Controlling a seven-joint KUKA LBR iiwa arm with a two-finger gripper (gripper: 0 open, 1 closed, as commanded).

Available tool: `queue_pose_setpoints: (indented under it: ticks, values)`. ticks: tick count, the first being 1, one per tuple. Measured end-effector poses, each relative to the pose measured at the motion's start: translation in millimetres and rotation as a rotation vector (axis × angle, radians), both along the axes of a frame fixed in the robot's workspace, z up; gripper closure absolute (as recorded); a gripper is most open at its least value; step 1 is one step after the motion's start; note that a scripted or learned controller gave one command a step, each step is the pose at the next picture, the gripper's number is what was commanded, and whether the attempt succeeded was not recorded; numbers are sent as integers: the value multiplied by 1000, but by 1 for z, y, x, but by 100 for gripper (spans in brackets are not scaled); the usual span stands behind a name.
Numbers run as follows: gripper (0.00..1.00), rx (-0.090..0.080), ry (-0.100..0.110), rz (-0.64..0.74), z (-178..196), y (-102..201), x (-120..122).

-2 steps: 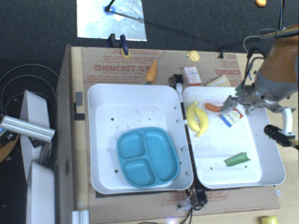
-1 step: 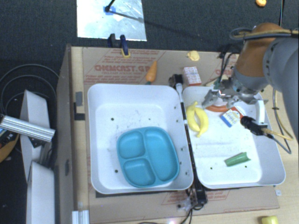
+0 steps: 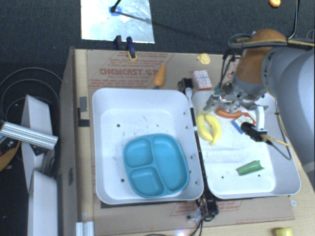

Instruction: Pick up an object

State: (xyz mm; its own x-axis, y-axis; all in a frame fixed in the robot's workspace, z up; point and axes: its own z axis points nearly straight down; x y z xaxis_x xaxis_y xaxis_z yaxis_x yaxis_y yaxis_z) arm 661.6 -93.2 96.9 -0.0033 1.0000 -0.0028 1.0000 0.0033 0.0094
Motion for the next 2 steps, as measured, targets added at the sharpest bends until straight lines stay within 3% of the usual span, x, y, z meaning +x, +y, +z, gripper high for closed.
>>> queue_pose_setpoints:
  ticks: [1,2]
  values:
    - [0,-5,-4,-4,-7,5,-28]
    - [100,-3,4,-6,1,4,-29]
